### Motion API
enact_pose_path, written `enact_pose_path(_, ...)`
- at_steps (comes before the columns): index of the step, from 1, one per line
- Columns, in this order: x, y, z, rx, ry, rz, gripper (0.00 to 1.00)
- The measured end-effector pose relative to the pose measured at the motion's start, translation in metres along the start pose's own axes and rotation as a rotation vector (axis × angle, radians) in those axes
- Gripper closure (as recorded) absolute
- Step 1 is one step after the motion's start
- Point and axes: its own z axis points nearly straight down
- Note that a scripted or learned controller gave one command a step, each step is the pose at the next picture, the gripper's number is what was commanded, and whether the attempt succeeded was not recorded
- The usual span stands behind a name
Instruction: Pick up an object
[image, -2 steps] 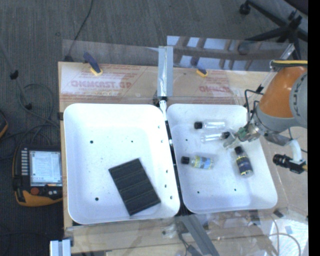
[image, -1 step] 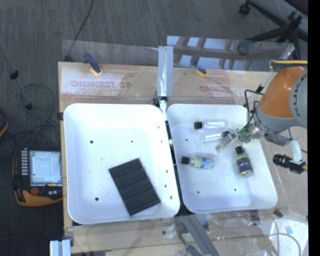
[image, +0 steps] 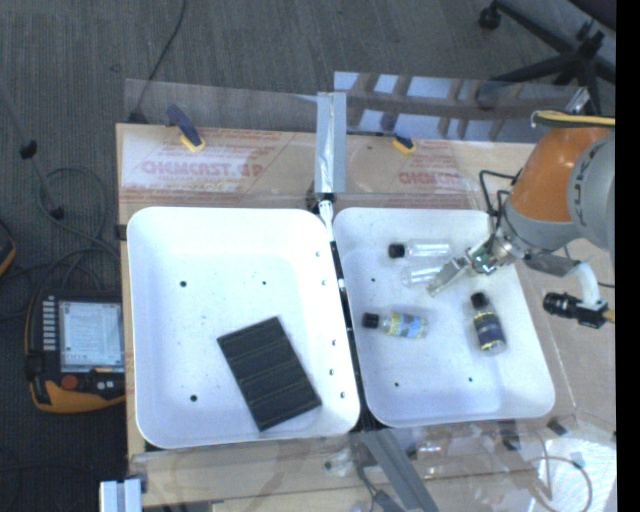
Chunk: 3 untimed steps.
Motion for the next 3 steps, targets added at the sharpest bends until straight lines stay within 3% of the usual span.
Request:
enact_pose_path(1,0.077,0.069,0.001,-0.002,-0.004,-0.036,0.00)
enact_pose_path(2,0.078,0.068,-0.010,0.007,0.002,-0.036,1.00)
enact_pose_path(3,0.136,0.112,-0.112,0.008,0.000,0.068,1.00)
